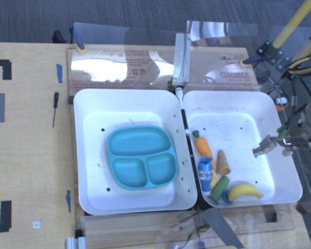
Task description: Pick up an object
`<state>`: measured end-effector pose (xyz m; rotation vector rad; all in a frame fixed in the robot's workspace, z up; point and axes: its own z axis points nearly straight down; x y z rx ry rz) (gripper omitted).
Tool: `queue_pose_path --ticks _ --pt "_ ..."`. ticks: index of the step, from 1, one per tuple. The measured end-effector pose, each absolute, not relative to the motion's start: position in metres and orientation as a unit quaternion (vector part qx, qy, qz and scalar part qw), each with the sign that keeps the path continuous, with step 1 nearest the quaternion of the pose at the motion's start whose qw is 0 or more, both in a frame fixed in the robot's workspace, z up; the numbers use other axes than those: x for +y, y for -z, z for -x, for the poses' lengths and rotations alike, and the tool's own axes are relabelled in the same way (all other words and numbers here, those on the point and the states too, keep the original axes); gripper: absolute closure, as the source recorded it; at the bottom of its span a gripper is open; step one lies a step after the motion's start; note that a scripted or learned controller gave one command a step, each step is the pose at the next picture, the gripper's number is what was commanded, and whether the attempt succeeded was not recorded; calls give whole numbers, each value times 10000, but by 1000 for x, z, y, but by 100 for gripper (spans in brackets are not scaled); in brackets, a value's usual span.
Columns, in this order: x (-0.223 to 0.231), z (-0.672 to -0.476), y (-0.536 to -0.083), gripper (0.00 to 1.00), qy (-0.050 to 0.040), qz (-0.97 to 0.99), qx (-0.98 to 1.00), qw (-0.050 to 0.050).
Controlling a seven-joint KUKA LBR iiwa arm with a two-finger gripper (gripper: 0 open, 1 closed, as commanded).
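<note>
We are keeping the gripper (263, 147) at the 3 o'clock edge of the right bin (238, 105), clear of the toys; we cannot tell how it is set. The things to pick are lying in a cluster at 7 o'clock of this bin: a carrot (202, 145), a cone (223, 162), a blue packet (205, 174), a green vegetable (218, 189) and a banana (244, 191). The left bin (88, 139) is carrying a blue divided plate (142, 156). We judge the approach is not yet begun.
</note>
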<state>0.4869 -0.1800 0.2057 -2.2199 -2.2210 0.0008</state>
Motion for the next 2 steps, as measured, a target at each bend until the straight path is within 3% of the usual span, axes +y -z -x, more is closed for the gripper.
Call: queue_pose_path --ticks 1,2 --pt "-133 -496 -116 0 -3 5093 -8606 32" --pt "-75 -481 -185 0 14 6401 -7683 -17"
